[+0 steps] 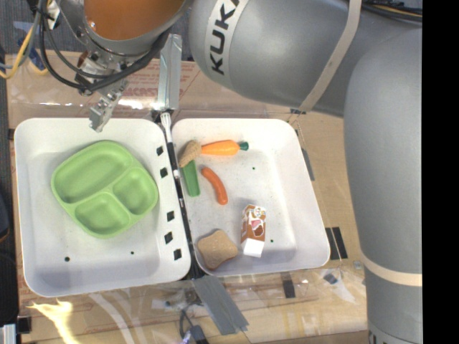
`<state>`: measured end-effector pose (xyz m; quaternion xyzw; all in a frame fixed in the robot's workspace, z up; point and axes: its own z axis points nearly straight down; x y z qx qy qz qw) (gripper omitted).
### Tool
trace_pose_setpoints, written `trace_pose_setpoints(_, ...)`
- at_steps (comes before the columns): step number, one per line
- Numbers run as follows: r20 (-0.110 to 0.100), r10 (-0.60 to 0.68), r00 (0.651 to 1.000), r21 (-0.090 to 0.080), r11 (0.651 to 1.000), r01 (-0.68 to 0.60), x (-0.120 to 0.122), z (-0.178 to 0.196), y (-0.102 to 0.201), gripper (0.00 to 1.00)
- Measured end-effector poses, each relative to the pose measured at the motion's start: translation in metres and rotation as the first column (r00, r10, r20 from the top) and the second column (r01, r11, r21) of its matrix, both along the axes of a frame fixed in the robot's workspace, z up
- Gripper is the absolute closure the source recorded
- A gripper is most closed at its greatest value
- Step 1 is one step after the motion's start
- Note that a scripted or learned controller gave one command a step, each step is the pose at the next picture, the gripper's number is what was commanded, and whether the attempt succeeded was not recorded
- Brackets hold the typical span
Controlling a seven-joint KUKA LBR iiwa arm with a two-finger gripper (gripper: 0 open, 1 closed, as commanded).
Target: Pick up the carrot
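Toward the far edge of the right white bin (305, 192) I see the orange toy carrot with a green stub (221, 147), lying on its side, its blunt end touching a tan bread-like piece (189, 152). A green stick (191, 179) and an orange-red sausage (215, 185) lie just nearer. My two-finger gripper (104, 112) hangs over the far rim of the left bin (29, 213), beyond the green sectioned plate (105, 188); whether it is apart or together I cannot tell. I judge the carrot light, rigid and smooth, likely slippery plastic, so I would pinch across its thick middle, clear of the taper.
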<state>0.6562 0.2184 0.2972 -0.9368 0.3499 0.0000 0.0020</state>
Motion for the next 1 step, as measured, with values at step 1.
trace_pose_setpoints(1, -0.007, 0.135, 0.991, -0.003, 0.991, -0.135, -0.001, -0.0344, 0.0007, 1.0)
